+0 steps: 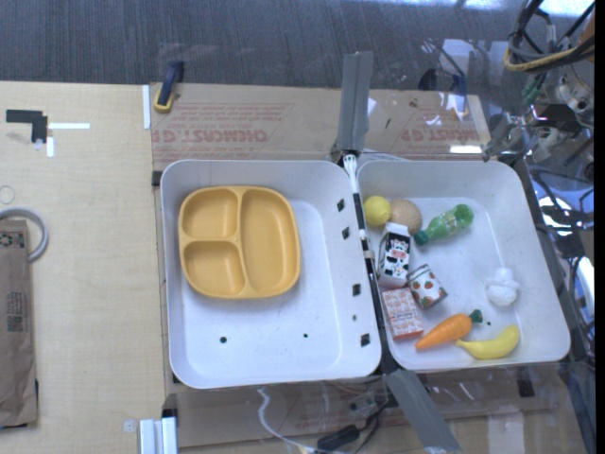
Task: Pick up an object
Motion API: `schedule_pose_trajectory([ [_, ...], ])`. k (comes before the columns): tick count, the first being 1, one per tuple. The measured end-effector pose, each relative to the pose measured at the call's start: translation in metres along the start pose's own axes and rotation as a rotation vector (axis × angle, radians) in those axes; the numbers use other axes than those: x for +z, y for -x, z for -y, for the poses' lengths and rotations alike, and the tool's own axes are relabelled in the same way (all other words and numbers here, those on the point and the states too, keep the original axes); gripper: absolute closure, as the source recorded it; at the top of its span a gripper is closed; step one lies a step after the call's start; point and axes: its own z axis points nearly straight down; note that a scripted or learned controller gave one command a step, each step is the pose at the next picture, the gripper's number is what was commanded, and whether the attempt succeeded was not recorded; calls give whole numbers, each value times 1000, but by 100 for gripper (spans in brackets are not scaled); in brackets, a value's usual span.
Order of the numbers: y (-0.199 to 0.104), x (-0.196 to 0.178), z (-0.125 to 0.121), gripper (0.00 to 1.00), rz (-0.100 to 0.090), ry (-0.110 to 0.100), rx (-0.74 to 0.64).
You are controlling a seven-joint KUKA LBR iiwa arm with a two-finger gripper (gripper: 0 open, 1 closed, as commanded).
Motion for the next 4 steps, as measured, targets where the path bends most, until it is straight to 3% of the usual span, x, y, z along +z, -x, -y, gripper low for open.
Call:
schedule_pose_trajectory([
  [1, -58, 134, -9, 0, 0, 2, -413],
  [2, -81, 186, 41, 0, -1, 0, -61],
  [3, -79, 180, 41, 100, -1, -3, -58],
  [4, -129, 87, 63, 100, 2, -1, 310],
])
